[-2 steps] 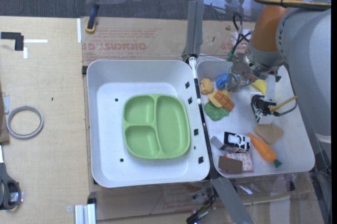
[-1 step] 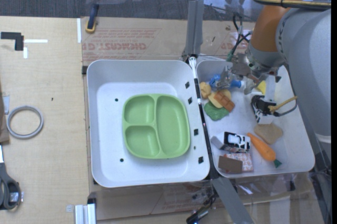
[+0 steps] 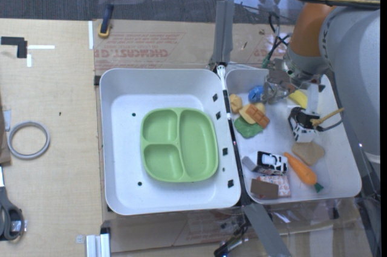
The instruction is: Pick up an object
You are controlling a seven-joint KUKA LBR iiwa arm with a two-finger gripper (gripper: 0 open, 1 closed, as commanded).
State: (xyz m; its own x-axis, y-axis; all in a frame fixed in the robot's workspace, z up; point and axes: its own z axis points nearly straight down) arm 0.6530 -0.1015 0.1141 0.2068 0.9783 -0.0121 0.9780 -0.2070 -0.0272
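Currently: gripper (image 3: 273,91) low in right bin (image 3: 351,189), finger state n/a — cannot tell. Target candidates: blue toy (image 3: 256,94) just beside; yellow piece (image 3: 298,98) adjacent. Risk: crowded items, likely pinch two or slip.

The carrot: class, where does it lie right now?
The carrot lies in the right bin, toward its front right corner, just below the tan bread slice and right of the black-and-white toy.

**Arm low over the right-hand bin**

The gripper (image 3: 273,91) hangs at the far end of the right bin (image 3: 338,189), just beside a small blue object (image 3: 256,94). Nearby lie a carrot (image 3: 302,170) and a yellow piece (image 3: 298,98). The left bin (image 3: 115,147) holds a green divided plate (image 3: 179,144).
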